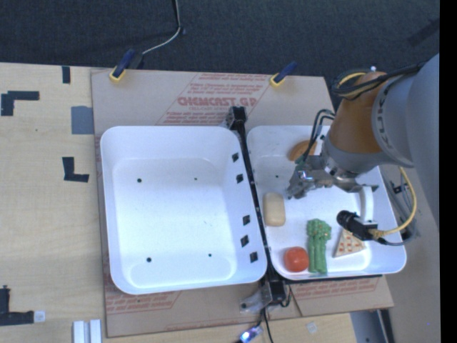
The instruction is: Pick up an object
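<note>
Gripper (298,184): over the right bin (389,266), above its middle; whether the jaws are released or clenched cannot be told, and nothing shows between them.
Cream block (274,209): in the right bin near its left wall, just below the gripper; long axis runs up and down the view.
Green vegetable (318,245): long axis near vertical, leafy head pointing to the far side.
Red tomato (296,259): just left of the vegetable's stalk end.
Pizza slice (348,244): tip points to the far side.
Orange item (300,149): partly hidden by the arm.
Left bin (121,156): white.
Cardboard sheet (207,98) on the desk: red print, "CHEMCAST" legible.
</note>
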### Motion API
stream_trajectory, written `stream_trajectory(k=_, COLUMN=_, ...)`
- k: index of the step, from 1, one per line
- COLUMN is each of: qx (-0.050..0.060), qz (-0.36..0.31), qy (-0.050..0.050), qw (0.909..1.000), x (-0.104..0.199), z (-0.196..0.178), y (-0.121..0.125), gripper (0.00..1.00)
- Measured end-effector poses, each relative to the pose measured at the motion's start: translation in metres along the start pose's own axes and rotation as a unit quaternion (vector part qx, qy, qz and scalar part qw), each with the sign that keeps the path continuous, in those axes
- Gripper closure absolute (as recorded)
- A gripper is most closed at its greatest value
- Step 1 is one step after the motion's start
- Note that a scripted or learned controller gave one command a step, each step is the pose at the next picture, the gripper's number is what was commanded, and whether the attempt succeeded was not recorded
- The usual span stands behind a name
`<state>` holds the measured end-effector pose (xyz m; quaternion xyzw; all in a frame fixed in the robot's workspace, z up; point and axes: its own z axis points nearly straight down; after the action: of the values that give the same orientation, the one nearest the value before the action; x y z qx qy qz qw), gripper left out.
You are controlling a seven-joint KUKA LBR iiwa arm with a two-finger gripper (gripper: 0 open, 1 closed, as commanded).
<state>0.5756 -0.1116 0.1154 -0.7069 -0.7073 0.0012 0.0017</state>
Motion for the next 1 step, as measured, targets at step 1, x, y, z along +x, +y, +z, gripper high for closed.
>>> stream_trajectory(k=1, qx=-0.007, qz=-0.006, qy=0.001, qw=1.0000, x=0.1081, z=-0.0741, y=0.0580, gripper=1.00)
